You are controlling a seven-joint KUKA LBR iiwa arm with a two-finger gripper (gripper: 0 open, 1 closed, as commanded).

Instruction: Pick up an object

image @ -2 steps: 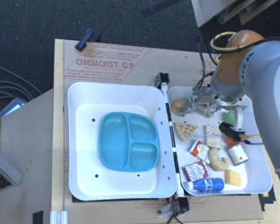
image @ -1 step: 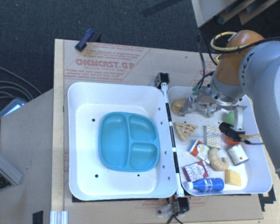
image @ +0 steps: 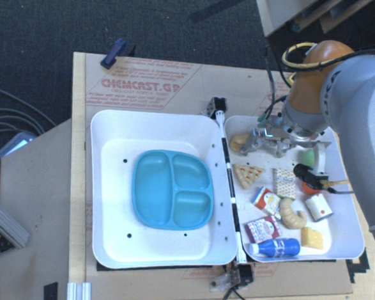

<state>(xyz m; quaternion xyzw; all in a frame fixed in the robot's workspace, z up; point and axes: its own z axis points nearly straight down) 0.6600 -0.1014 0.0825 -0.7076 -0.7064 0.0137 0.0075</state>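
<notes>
Clutter is the risk: the claw [image: 269,143], its grip state impossible to tell, hangs low in the right bin [image: 354,244] beside a tan piece [image: 240,143] and could nudge it aside.

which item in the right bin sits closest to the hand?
The tan rounded piece in the right bin, at its top-left corner, just left of the hand. The waffle wedge lies lower.

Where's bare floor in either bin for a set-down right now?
Left bin: bare white floor all around the blue divided plate, widest along its near and left walls. Right bin: crowded, with the blue bottle, croissant, cheese block and packets close together; gripper at its far end.
</notes>
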